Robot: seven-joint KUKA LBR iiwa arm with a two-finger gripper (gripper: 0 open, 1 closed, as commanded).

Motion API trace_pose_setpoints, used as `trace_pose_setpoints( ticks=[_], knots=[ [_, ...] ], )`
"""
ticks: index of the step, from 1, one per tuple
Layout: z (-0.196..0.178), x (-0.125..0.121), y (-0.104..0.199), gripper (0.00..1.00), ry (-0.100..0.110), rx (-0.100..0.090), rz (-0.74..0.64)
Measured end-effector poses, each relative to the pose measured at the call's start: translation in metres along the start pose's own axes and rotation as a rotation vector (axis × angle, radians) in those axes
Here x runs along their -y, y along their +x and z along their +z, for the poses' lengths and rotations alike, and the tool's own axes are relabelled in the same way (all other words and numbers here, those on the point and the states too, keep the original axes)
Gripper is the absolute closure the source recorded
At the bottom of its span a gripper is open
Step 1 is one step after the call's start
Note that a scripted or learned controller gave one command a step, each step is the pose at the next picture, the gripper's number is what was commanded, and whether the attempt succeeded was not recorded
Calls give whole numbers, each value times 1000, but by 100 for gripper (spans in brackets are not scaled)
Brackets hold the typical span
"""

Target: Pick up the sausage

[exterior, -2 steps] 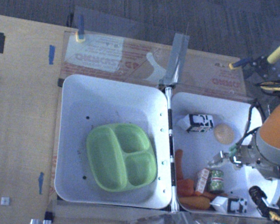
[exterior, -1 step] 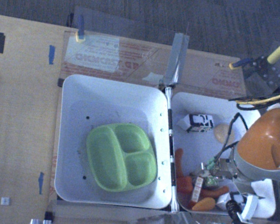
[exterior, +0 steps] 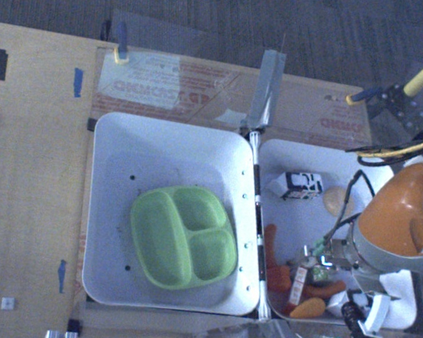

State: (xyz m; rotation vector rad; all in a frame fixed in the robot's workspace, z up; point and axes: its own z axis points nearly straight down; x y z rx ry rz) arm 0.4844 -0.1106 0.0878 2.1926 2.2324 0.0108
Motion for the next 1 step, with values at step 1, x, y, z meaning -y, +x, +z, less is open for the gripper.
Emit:
trace_pose_setpoints(
  ticks=[1],
  knots=[
    [0,0,0,0,0,0,0]
  ],
)
